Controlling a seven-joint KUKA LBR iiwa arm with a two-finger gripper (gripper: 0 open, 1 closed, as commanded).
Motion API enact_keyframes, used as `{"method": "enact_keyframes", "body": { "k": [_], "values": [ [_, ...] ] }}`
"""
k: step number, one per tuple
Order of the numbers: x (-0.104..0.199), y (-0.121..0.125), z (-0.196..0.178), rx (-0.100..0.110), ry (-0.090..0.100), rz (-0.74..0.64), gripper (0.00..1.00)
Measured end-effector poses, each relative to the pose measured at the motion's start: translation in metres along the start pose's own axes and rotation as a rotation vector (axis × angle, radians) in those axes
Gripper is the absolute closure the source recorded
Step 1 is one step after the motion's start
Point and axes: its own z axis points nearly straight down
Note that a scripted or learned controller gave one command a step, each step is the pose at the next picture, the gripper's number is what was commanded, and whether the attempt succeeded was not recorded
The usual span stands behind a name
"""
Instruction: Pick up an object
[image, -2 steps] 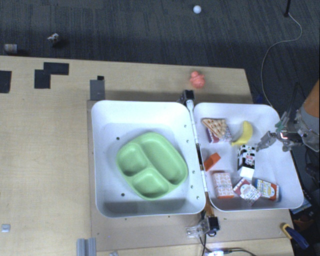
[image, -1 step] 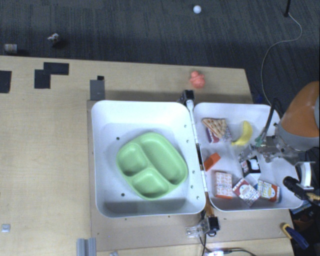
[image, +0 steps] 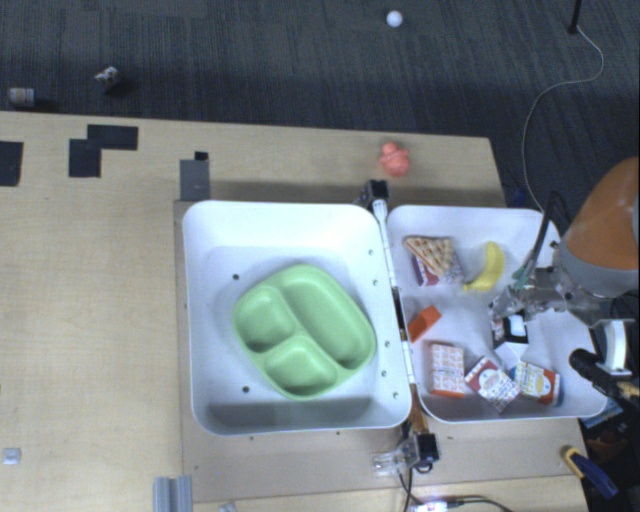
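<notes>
Green moulded divided plate (image: 304, 328), smooth white bin (image: 205, 300)

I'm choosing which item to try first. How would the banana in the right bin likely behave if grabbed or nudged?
The banana is curved and tapers at the ends, so it would probably pivot or rock if pushed rather than slide straight. Its smooth, glossy-looking skin suggests it may slip from a pinch off centre. It lies close to the sandwich wedge, so a nudge could shove that too.
</notes>
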Motion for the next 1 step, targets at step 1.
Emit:
{"method": "enact_keyframes", "body": {
  "k": [1],
  "values": [
    [0.0501,-0.0135,-0.0938,0.002,0.000,-0.001,1.00]
  ]
}}
